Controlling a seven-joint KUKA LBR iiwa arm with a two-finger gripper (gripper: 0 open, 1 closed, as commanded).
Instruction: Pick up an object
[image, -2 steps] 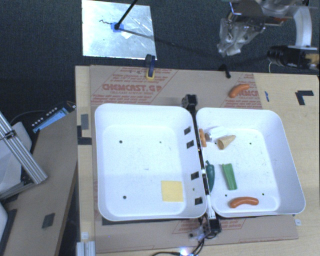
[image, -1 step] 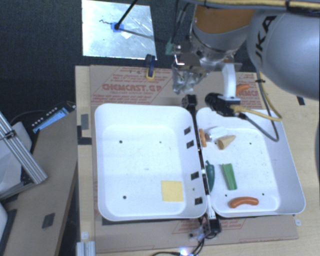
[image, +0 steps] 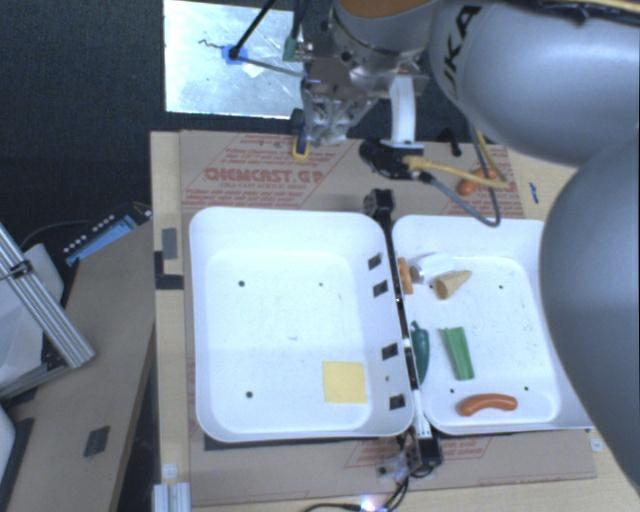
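Observation:
My gripper (image: 318, 125) hangs high at the back of the bench, above the cardboard behind the left bin (image: 215, 300), and nothing shows in its grasp. A flat yellow square (image: 345, 382) lies near the left bin's front right corner. The right bin (image: 520, 250) holds a small orange piece (image: 404, 273), a tan cone (image: 450, 283), a dark green pepper (image: 420, 350), a light green block (image: 458, 352) and an orange-red sausage (image: 487, 404).
The big grey arm covers the right side and part of the right bin. A black divider with clips (image: 400, 320) runs between the bins. A metal frame (image: 40, 310) stands at the left edge of the bench.

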